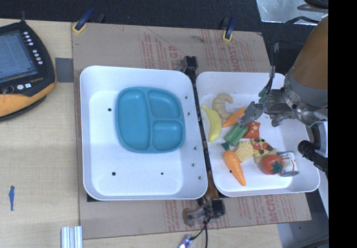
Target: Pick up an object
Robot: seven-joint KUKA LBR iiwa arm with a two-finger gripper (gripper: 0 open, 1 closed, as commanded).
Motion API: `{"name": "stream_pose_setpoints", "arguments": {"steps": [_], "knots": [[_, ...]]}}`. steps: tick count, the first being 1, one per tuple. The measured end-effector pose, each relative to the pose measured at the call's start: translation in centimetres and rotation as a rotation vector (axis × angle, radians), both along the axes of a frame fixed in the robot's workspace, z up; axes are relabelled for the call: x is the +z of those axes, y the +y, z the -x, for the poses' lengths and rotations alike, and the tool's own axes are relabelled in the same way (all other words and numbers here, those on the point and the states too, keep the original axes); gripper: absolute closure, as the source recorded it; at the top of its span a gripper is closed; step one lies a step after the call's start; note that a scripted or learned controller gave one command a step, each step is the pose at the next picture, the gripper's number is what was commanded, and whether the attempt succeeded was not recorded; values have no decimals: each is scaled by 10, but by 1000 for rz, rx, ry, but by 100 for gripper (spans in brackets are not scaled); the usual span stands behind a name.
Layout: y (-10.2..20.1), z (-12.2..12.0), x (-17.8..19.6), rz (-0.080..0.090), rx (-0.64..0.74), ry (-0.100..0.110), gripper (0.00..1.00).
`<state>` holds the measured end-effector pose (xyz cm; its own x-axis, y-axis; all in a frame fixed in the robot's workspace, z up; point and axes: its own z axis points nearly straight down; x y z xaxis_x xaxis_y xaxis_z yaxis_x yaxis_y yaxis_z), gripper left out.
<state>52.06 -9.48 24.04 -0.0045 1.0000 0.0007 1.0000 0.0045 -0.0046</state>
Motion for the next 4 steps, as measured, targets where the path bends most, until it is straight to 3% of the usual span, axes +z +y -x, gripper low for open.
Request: {"name": "stream_pose_setpoints", "arguments": {"steps": [1,2,3,4], "knots": [[-28,-25,-132,1,0,3,0],[-13,-73,-148,4,1,-2,0],[-14,-73,-139,5,3,1,100],[51,-12,-48,1,3,0,100]]}}
